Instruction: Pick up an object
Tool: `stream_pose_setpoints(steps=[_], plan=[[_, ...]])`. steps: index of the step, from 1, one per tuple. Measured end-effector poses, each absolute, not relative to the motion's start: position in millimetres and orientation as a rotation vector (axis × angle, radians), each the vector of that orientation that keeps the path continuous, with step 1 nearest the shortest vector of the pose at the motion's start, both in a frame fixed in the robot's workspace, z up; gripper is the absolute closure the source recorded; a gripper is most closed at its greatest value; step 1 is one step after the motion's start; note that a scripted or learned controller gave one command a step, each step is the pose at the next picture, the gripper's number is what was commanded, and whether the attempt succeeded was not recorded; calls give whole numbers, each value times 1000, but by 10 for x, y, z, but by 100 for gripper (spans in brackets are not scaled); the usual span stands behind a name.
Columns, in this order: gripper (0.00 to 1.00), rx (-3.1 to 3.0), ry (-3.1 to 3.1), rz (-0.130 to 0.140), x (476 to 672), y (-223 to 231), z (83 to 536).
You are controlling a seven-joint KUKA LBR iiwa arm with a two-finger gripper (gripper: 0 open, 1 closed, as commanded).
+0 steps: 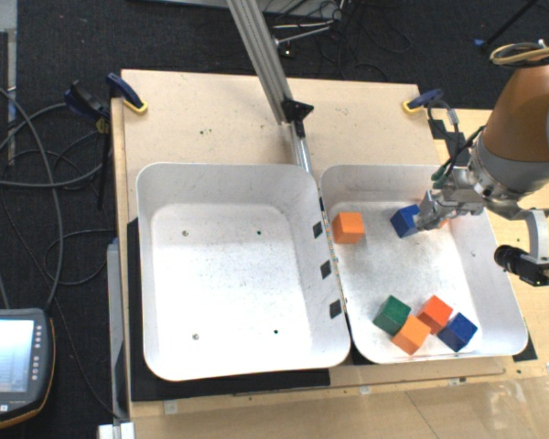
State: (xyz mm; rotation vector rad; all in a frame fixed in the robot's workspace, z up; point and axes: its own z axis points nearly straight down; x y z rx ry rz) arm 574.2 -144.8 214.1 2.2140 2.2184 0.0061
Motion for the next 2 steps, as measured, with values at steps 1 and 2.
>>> stream_pose_setpoints(steps=[1, 2], plan=[[100, 2216, 2221, 3, 5754, -1448, 2348], [100, 2214, 2231, 1, 5850, -919, 2243]])
